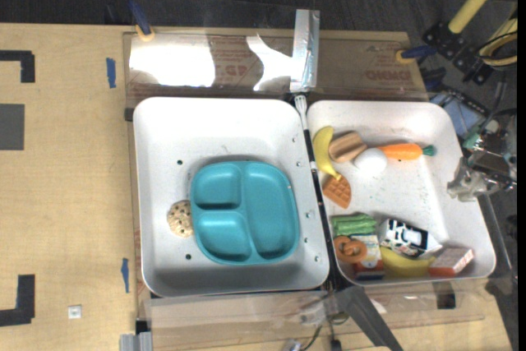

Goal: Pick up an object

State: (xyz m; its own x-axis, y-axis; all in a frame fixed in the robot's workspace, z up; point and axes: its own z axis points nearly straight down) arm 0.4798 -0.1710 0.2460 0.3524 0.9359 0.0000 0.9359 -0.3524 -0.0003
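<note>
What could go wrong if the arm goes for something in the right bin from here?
The toys are crowded: the carrot touches the white egg, and the banana lies against the bin wall, so fingers may hit the wall or nudge neighbours. The gripper sits at the bin's right rim and could clip it going in.

teal tray (245, 212), yellow banana (323, 150), orange carrot (402, 150), white bins (222, 117)
</note>
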